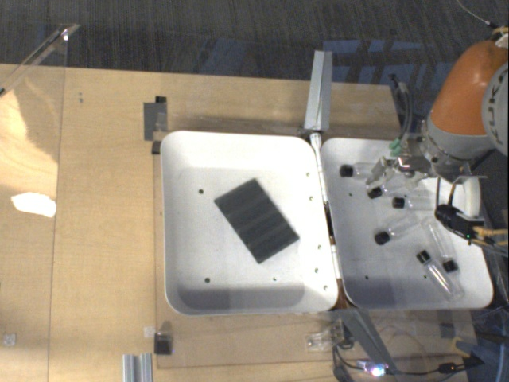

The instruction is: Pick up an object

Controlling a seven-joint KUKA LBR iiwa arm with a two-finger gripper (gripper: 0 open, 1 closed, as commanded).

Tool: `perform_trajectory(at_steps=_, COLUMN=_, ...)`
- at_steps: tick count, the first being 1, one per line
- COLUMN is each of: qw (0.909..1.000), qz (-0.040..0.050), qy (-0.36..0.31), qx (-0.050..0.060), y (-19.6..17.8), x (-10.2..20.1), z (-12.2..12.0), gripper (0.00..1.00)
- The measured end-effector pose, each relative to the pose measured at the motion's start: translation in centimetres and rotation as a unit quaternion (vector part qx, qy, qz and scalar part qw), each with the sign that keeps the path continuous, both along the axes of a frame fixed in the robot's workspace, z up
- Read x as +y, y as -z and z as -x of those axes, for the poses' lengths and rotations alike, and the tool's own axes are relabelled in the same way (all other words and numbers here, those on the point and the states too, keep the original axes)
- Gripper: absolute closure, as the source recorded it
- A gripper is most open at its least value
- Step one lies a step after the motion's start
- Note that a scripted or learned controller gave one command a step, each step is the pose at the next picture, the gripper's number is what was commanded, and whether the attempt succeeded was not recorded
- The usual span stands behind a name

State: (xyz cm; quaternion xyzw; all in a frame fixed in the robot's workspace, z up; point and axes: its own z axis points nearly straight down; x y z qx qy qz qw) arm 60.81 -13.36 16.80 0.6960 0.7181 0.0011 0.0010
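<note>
Claw [395, 165] over right bin [477, 293], near clear vials [402, 228]; grip state unclear. Dark slab [256, 220] in left bin [179, 285]. Wooden tabletop [87, 213], dark carpet [199, 14] behind.

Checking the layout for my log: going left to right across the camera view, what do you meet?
Bare bench → left bin → dark ribbed slab → right bin holding clear black-capped vials → arm's orange band.

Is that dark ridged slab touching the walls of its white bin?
Apart. In the camera view the dark ridged slab lies tilted mid-floor in the left bin, with bare white floor showing all around it.
</note>
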Motion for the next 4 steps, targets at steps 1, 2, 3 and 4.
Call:
perform_trajectory(at_steps=1, qw=0.9989, qz=0.0037, qy=-0.045, qx=-0.014, y=5.7, x=2.0, z=-5.3, gripper=0.0)
perform_trajectory(at_steps=2, qw=0.9975, qz=-0.0036, qy=-0.071, qx=-0.003, y=7.5, x=-3.3, z=-6.6, gripper=0.0)
perform_trajectory(at_steps=3, qw=0.9973, qz=0.001, qy=-0.072, qx=-0.007, y=6.5, x=-3.5, z=-6.7, gripper=1.0)
perform_trajectory(at_steps=4, qw=0.999, qz=-0.0001, qy=-0.045, qx=-0.001, y=6.6, x=3.6, z=-6.2, gripper=1.0)
